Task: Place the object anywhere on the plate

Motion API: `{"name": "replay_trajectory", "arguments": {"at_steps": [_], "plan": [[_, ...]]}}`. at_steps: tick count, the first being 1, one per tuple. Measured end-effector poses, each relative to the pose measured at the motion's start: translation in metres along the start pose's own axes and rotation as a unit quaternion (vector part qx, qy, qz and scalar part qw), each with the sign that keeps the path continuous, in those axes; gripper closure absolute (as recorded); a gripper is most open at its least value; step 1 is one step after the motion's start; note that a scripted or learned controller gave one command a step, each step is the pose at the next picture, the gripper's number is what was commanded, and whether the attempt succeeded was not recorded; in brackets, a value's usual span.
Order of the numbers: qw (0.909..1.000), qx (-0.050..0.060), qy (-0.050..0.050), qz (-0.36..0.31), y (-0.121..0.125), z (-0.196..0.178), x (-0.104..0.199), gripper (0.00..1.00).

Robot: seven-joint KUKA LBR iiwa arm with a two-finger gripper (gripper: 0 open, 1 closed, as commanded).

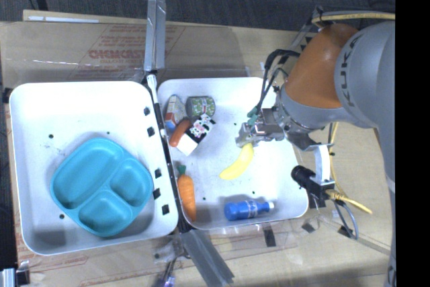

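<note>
1. Plainly, you are looking at the banana (238, 165) as the likeliest object for this task: it is lying on the floor of the right bin (269, 92), its upper tip touching or just under the pincer (247, 136), its body trailing down and to the left of it.
2. You are not getting a clear look at the pincer's state. It is sitting right at the banana's tip, but I cannot tell whether it is wide, narrow or clamped on the fruit, so treat the banana as not yet held.
3. You are early in the job, by my reading: the banana is resting in the bin, nothing is lifted, and the whole carry across to the plate (101, 186) is left to do.
4. You are seeing the blue plate far to the pincer's left and somewhat below it, lying in the left bin (80, 97) with its three compartments bare.
5. You are sharing the right bin with other things: a blue bottle (247, 209) below the pincer, a carrot (187, 193) down and to its left by the dividing wall, and a cluster of small packaged items (191, 119) to its left, near the same wall.
</note>
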State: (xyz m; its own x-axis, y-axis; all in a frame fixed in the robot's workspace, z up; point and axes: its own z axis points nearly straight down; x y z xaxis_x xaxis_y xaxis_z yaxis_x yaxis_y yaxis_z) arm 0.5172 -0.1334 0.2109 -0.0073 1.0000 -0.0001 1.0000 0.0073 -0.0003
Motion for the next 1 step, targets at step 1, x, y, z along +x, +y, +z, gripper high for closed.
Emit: {"name": "replay_trajectory", "arguments": {"at_steps": [1], "plan": [[0.9905, -0.001, 0.0, -0.137, -0.0066, -0.056, 0.0734, 1.0]]}}
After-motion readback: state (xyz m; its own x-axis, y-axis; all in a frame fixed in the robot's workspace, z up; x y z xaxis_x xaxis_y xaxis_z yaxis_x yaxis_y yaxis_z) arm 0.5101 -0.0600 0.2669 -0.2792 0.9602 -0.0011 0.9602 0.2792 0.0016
